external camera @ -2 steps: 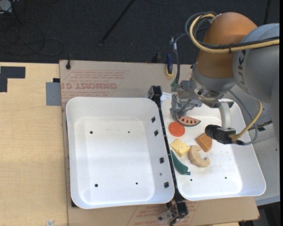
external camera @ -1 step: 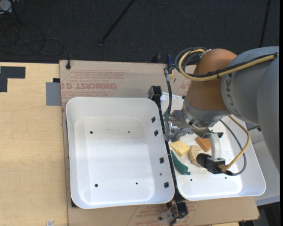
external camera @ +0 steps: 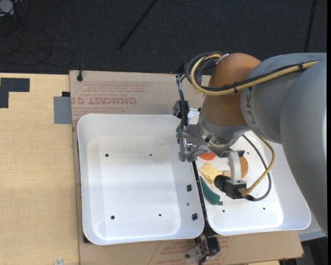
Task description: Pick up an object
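Camera view has the gripper (external camera: 188,148) low at the right bin's (external camera: 276,214) inner wall; whether it's apart or together, I can't tell. Yellow piece (external camera: 209,173) lies just beside it, toward the bin's middle, green strip (external camera: 211,195) beyond.

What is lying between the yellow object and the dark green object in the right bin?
Nothing: in the camera view the yellow object and the dark green object sit close together, with bare white bin floor between them.
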Robot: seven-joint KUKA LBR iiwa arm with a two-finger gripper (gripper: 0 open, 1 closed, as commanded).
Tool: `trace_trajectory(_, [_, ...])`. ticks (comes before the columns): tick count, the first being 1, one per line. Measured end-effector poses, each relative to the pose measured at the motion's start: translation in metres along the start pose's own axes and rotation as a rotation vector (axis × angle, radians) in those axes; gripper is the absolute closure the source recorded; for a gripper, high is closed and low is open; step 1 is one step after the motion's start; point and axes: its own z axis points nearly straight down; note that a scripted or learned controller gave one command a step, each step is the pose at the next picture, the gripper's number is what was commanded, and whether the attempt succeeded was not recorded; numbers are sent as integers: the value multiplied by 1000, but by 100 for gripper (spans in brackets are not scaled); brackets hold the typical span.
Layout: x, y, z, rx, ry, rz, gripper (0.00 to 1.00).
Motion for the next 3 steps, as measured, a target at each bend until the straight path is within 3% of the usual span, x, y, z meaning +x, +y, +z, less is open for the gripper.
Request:
trace_trajectory(1, [41,15,-1,-1,0,0,100])
trace_trajectory(2, [90,-7,6,3,1,-2,100])
trace_trajectory(3, [8,-40,-1,4,-3,11,100])
